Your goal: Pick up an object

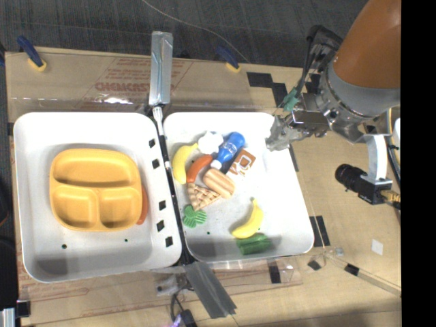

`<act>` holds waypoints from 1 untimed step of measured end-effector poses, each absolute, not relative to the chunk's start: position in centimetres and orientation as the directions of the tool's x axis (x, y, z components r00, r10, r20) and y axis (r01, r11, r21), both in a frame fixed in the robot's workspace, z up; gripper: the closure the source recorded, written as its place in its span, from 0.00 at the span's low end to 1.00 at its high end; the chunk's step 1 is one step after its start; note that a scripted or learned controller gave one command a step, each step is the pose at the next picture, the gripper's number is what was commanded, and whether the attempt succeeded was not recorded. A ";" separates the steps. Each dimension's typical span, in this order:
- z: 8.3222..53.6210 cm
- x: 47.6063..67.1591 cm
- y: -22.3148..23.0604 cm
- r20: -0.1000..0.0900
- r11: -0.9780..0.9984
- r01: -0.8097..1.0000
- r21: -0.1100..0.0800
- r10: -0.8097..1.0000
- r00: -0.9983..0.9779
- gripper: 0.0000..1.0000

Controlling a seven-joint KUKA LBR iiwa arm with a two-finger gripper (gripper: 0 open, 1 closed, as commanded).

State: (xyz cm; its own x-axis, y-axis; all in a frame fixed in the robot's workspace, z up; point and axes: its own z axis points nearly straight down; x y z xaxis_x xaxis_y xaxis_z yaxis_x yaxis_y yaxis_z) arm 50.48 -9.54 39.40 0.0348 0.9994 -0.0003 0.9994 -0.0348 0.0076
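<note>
Here we are early in the pick, by our reading: our fingers (277,140) hang over the upper right edge of the right bin (300,213), with nothing between them, and whether they are spread or closed we cannot tell from this slant. The toys lie in a heap to the left of the fingers and below them in the picture: a blue bottle (230,146) nearest, then a hot dog (216,181), a waffle cone (199,196) and a yellow banana (181,161) further left. A second banana (248,221) and a green piece (254,244) sit well below the fingers. The yellow tray (95,188) in the left bin (30,131) is far left. Next, we judge, we must move left over the heap and lower onto one toy.
</note>
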 end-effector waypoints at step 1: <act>28.6 49.1 -15.8 0.001 0.087 0.996 -0.008 0.996 -0.087 1.00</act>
